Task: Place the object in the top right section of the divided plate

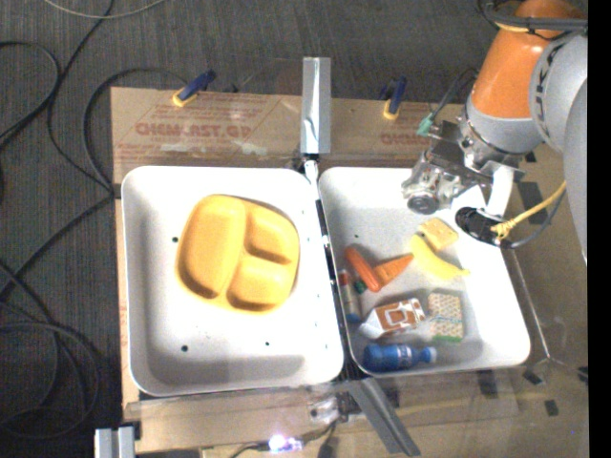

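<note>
Camera view: the tool [441,181] hangs over the right bin's [516,346] upper part; whether it is apart or together cannot be told. Step in hand, by judgement: picking. Candidate objects, such as the carrot [375,269], lie below-left. The yellow divided plate [239,252] sits in the left bin [153,351]. Next move calls for descent and a grasp.

A yellow three-section plastic divided plate [240,253] is lying in the left shallow white bin [143,351]. The right shallow white bin [511,337] is holding an orange toy carrot [377,268], a yellow wedge-shaped piece [438,248], a small printed carton [399,315] and a blue plastic bottle [396,356]. The metal two-finger gripper [428,191] is hanging over this bin's upper part.
</note>
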{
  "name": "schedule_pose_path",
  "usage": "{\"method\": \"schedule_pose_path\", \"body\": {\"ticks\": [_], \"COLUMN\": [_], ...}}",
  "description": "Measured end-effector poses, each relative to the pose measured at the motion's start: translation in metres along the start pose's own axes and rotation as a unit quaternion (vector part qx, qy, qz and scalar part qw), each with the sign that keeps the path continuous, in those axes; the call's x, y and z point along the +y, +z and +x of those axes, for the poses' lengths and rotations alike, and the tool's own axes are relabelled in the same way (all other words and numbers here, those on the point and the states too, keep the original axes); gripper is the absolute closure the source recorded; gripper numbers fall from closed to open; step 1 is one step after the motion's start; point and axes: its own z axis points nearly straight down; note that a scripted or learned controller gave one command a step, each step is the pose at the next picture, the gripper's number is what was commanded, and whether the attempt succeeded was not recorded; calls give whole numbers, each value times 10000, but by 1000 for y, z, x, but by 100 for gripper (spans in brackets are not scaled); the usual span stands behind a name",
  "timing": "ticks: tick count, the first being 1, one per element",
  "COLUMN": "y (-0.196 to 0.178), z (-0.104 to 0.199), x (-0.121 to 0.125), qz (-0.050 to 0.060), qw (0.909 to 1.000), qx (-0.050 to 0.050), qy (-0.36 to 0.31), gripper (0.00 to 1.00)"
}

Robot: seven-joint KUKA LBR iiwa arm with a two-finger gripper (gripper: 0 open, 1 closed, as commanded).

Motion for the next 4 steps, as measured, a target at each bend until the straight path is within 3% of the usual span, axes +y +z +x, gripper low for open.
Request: {"method": "schedule_pose_path", "body": {"ticks": [1,2,3,4], "y": [65,43,38,38], "z": [38,111,165,165], "x": [-50,-114,-173,-173], "qz": [16,23,9,8], "qw": [9993,9990,9910,9910], "qx": [23,25,25,25], "qy": [367,445,-1341,-1337], "gripper": [100,100,100,0]}}
